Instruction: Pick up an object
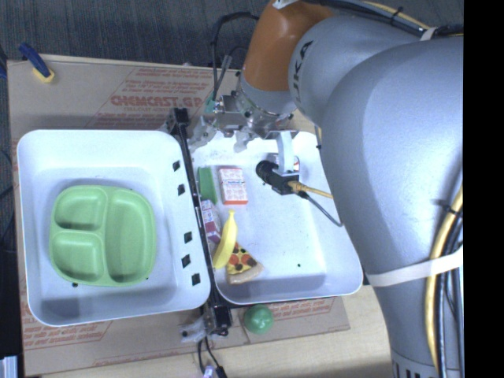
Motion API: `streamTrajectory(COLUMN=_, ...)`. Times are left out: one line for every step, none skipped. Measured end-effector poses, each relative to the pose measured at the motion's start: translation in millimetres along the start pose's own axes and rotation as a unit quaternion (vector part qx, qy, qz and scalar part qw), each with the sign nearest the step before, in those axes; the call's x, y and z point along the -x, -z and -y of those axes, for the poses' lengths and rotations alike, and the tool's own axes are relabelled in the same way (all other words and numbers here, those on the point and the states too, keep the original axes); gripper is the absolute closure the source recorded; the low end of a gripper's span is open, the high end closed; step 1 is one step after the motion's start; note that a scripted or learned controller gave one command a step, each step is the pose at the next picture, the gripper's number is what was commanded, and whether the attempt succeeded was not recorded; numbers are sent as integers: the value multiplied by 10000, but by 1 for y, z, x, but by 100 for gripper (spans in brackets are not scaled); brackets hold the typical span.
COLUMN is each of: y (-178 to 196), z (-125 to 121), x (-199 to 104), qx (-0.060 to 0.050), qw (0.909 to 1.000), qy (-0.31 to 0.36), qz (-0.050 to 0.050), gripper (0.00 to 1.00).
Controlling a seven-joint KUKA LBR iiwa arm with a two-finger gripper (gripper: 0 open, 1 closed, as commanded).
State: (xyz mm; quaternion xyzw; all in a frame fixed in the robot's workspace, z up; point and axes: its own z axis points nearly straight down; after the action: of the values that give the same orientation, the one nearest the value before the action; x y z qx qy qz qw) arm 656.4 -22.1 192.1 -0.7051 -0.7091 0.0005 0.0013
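arm: reaches in from the right, wrist over the right bin's far edge
gripper: can't tell its state
banana: left side, beside pizza slice
open room: bin's right half

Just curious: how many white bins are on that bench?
2: the left bin holds a green tray; the right bin holds toy food, partly hidden by the arm.

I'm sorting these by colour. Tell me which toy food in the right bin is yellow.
The banana, curved and yellow, lying between the small orange-and-white box above it and the pizza slice below it, near the bin's left wall.
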Motion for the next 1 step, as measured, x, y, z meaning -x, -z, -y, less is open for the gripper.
streamTrajectory(y=-51, z=-2, x=-80, qx=43, qw=9999, qy=-28, qz=87, gripper=0)
